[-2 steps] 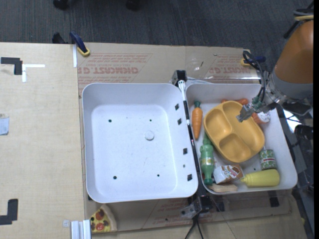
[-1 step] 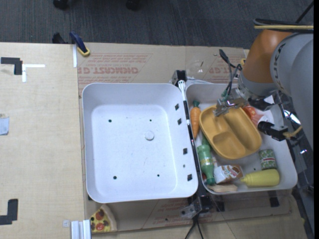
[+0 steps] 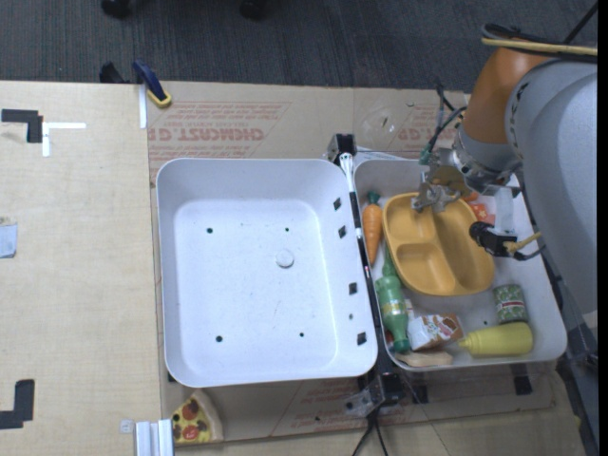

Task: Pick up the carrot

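The carrot (image 3: 371, 228) is orange with a green top and lies along the left wall of the right bin (image 3: 543, 293), pointing towards the front. My gripper (image 3: 435, 196) hangs over the back of that bin, above the far rim of a yellow divided tray (image 3: 439, 245), about a hand's width right of the carrot. Its fingers look close together with nothing visible between them.
The left bin (image 3: 256, 264) lies beside the carrot. In the right bin are a green bottle (image 3: 391, 307), a yellow squeeze bottle (image 3: 496, 340), a green can (image 3: 509, 302), a snack packet (image 3: 437, 331) and a red item (image 3: 483, 212). A pizza toy (image 3: 193, 422) lies on the bench.
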`<state>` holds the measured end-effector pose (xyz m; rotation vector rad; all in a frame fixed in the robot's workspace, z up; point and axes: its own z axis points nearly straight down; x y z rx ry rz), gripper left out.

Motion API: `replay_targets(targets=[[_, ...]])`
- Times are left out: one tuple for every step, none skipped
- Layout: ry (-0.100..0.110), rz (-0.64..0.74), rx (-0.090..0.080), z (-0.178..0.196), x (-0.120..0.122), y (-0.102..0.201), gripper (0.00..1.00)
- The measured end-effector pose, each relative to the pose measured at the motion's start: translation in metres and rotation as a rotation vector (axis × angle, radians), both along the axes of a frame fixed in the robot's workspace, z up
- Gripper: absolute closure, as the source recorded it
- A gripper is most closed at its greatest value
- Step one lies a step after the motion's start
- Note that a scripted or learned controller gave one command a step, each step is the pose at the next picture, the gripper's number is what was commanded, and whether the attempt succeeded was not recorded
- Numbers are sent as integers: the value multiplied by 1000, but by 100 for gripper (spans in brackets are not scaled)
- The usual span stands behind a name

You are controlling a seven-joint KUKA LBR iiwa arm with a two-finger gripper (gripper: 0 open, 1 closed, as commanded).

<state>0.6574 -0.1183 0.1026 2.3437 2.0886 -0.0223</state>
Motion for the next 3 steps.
replay_targets(targets=[[-23,182,5,-3,-74,16,0],[-9,236,9,55,-70,-45,0],[-13,374,8,-8,-95,-54,0]])
